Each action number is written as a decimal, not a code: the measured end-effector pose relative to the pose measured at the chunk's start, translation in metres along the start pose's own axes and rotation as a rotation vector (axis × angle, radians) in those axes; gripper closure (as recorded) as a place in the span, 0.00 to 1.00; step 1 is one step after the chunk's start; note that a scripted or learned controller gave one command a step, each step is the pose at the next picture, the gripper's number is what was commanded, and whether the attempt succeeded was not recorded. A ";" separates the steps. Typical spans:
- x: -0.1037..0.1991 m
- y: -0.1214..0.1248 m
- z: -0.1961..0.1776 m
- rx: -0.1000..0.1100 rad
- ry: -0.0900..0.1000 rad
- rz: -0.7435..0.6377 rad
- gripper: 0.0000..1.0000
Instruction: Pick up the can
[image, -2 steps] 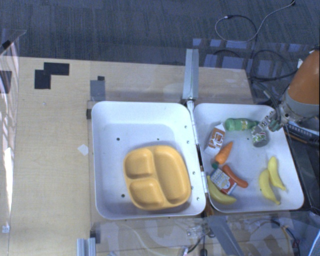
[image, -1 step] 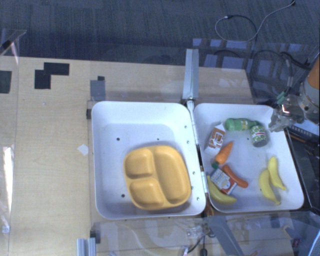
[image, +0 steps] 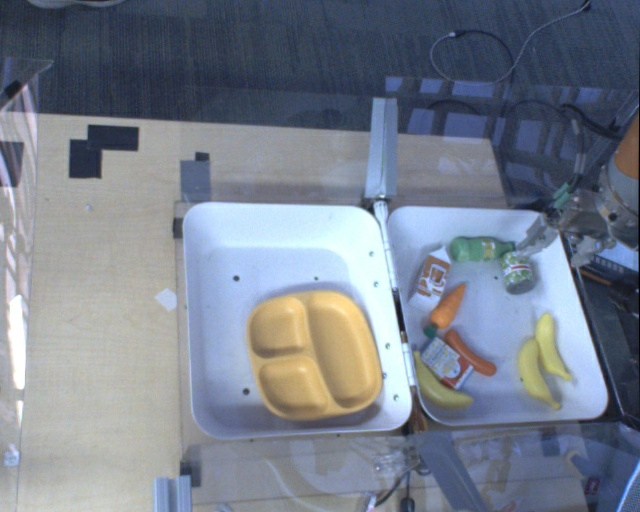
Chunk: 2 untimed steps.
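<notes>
Yellow plastic bananas (image: 541, 362) lie in the right white bin (image: 590, 400); above them, the open gripper (image: 532, 243) hovers touching the small green-labelled can (image: 519, 273).

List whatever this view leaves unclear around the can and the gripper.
- Gripper: too small and blurred in the camera view to tell how the jaws stand.
- Can: its label is too small to read, and whether the gripper touches it cannot be made out.
- Arm: cut off by the right edge.
- Banana in the right bin: partly covered by a small carton.
</notes>
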<state>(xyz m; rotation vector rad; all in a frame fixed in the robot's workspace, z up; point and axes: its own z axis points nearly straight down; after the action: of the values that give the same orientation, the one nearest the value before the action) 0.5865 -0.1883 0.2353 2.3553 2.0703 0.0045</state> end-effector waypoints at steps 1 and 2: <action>0.069 -0.008 -0.028 0.001 0.002 0.091 0.00; 0.083 0.001 -0.042 0.001 0.001 -0.084 0.00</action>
<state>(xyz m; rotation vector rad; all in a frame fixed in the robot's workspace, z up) 0.5982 -0.1059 0.2773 2.2673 2.1681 0.0035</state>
